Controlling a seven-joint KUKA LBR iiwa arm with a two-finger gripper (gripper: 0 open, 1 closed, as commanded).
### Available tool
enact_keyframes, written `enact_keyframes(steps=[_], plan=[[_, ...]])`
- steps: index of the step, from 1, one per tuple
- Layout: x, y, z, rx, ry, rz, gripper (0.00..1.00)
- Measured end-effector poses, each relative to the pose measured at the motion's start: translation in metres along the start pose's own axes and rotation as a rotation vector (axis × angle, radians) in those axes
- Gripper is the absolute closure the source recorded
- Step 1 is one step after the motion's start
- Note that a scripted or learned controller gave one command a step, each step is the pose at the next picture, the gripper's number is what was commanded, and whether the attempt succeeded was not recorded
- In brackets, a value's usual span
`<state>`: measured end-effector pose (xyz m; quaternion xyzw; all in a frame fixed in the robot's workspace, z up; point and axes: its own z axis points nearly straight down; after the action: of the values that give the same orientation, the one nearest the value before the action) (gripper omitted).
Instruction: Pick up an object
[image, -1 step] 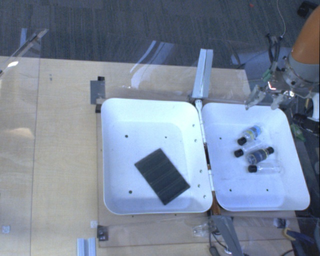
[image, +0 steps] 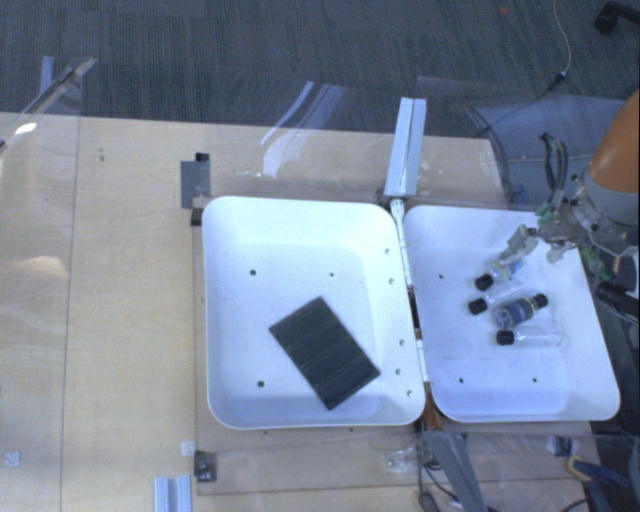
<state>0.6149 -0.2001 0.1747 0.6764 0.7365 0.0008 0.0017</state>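
1. Bench (image: 110, 300): light wood surface, carrying 2 shallow white bins side by side, their inner edges nearly touching.

2. Left bin (image: 230, 230): white, rounded corners, small holes dotting its floor. It is holding 1 item.

3. Dark slab (image: 324, 352): flat, rectangular, dark grey with faint ribbing, lying turned at a diagonal in the lower middle of the left bin, its lower corner sitting close to the bin's near wall.

4. Right bin (image: 450, 390): white, same form as the left one. It is holding 3 small bottles grouped in its upper right half.

5. Bottle A (image: 496, 275): clear body with a black cap, lying at a slant, uppermost of the 3, its upper end sitting just beside the gripper tip.

6. Bottle B (image: 518, 311): dark bluish contents, black caps or ends at both sides, lying just below bottle A, in the middle of the group.

7. Bottle C (image: 528, 339): clear, black cap at its left end, lying nearly level, lowest of the 3, just beneath bottle B.

8. Gripper (image: 522, 243): pale metal, reaching in from the right over the upper right part of the right bin, tip pointing down-left toward bottle A. Whether it is clasping anything cannot be told at this resolution; contact with bottle A is likewise unclear.

9. Arm (image: 612, 170): orange band and grey body showing at the right edge, cables trailing beside it.

10. Metal bar (image: 405, 148): pale upright strip standing behind the seam between the 2 bins.
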Motion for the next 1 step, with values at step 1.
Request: enact_keyframes(steps=[1], plan=[[-0.0042, 0.0014, 0.0842, -0.008, -0.002, -0.024, 0.00]])
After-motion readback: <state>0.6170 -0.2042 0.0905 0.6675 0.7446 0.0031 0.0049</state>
